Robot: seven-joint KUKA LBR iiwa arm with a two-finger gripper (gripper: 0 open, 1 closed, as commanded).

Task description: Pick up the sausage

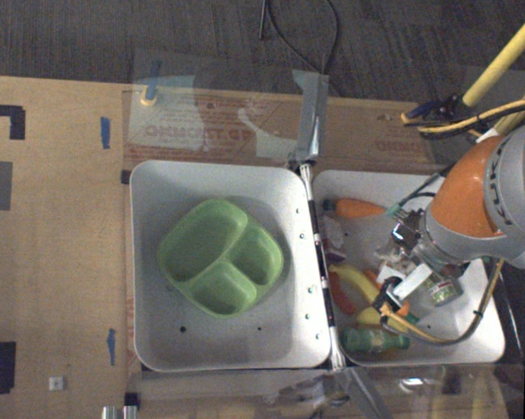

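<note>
The right bin [487,344] holds a heap of toy food. A reddish, sausage-like piece [340,294] lies at the bin's left side, partly under a yellow banana [357,281]. An orange elongated piece [361,209] lies at the bin's far edge. My gripper [397,255] is lowered into the middle of the right bin, just right of the banana and the reddish piece. The wrist covers it from above, and I see nothing held.
A green divided plate [221,256] sits in the left bin [151,186]. In the right bin a green item [375,341] and a yellow piece [371,318] lie near the front wall. A small clear-green object [444,293] lies under the arm. The divider between the bins is close on the left.
</note>
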